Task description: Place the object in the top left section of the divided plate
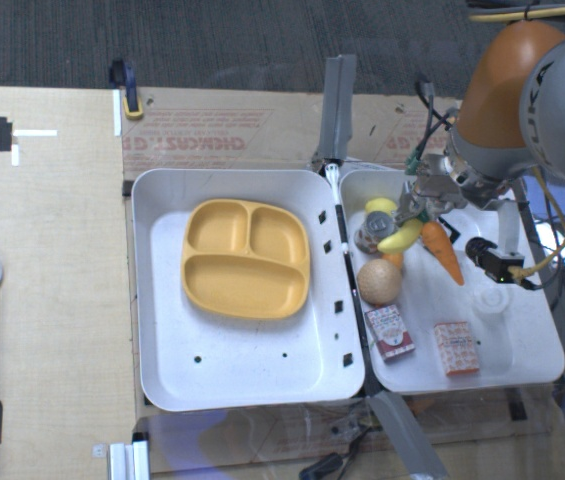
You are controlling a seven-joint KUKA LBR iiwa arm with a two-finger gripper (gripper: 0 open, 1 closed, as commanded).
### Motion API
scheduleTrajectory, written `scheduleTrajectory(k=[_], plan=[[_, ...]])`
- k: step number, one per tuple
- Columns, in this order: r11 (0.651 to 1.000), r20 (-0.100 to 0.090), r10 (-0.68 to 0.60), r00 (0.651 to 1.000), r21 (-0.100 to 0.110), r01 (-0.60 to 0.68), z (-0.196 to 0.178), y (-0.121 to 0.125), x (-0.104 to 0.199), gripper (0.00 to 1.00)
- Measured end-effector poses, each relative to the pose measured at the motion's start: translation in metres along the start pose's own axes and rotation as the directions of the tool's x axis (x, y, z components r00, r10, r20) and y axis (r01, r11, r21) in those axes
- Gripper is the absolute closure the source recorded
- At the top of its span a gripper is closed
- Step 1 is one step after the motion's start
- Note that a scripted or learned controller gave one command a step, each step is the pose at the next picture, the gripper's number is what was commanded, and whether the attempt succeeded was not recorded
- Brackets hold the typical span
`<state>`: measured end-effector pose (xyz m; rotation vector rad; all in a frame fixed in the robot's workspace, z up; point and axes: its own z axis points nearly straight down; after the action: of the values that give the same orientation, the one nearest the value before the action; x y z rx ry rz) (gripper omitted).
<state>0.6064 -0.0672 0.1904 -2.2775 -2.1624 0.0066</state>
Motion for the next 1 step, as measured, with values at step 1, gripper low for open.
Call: scheduleTrajectory(k=[1], plan=[[0.994, -0.001, -0.111, 0.994, 0.0, 0.111, -0.034, -0.0278, 0.066, 1.0]])
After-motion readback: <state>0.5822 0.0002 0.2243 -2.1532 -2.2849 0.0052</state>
